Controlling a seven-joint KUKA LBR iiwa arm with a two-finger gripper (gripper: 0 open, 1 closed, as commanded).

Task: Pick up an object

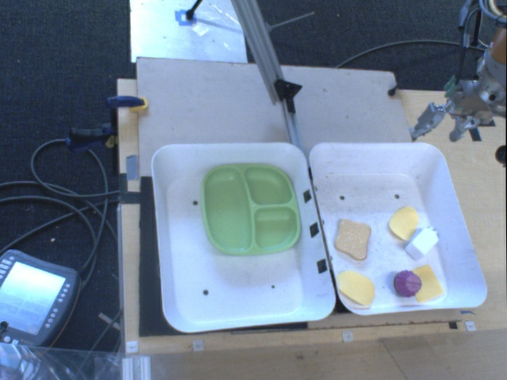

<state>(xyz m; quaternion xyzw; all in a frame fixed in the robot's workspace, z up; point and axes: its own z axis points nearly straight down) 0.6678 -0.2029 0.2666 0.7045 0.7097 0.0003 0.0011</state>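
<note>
Gripper (pixel 445 125) sat at the upper right, over the bench just outside the far corner of the right bin (pixel 455 188). Fingers were spread apart with nothing between them. No pick had started, by my read.

All candidate objects were in the right bin's near half: toast slice (pixel 352 238), yellow chip (pixel 403 222) near the right wall, white block (pixel 421 242) just below it, purple piece (pixel 407 283) touching a yellow-orange wedge (pixel 429 283), and another yellow disc (pixel 356 288) in the near left corner. Left bin (pixel 178 275) held the green divided plate (pixel 251 209).

Risks as I saw them:
- Clutter. White block and yellow chip sat touching or nearly so; purple piece pressed against the wedge. A descent between them could have nudged one and grabbed neither, or pinched two.
- Flat items. Chip, disc and toast lay low on the floor; fingers would likely have scraped over them rather than closed on an edge.
- Walls. Disc and wedge were close to the bin rim, so a finger could have landed on the wall.

Purple piece or white block looked the best bets: they stood taller.
</note>
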